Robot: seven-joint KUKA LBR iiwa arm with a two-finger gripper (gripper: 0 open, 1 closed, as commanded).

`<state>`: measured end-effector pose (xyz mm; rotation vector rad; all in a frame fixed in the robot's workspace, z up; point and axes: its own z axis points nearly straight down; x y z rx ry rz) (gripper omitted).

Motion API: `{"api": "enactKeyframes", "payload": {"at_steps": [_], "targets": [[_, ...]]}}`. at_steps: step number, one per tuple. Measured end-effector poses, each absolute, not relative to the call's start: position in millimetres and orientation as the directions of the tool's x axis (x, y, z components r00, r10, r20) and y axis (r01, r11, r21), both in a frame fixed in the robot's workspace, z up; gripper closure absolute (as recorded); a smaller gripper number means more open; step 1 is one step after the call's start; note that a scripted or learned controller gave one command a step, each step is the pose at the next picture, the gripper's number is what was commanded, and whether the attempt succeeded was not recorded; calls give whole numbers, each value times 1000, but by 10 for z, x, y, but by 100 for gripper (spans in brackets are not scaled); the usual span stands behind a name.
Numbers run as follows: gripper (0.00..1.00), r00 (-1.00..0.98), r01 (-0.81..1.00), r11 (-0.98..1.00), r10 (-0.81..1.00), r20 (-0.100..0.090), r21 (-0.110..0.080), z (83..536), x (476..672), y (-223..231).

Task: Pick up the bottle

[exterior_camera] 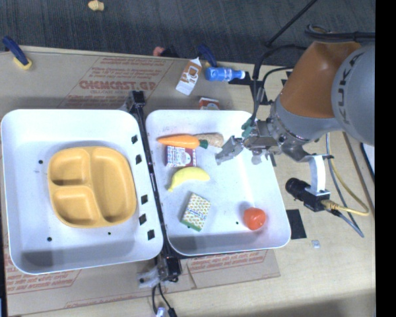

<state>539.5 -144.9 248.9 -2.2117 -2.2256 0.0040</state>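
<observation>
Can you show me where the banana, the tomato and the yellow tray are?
banana (189, 176): camera view, middle of its curved body, in the right bin.
tomato (254, 218): camera view, centre of its red top, in the right bin.
yellow tray (92, 185): camera view, the ridge between its compartments, in the left bin.

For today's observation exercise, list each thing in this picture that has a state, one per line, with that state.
gripper: over the right bin, holding nothing visible
blue bottle: lying on its side on the bench, outside the bins
carrot: lying flat in the right bin
banana: lying in the right bin
yellow divided plate: right way up in the left bin
</observation>
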Motion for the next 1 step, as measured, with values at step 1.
{"api": "enactKeyframes", "payload": {"at_steps": [1], "targets": [[100, -11, 1000, 11, 1000, 1, -7, 2589, 5397, -1445]]}}
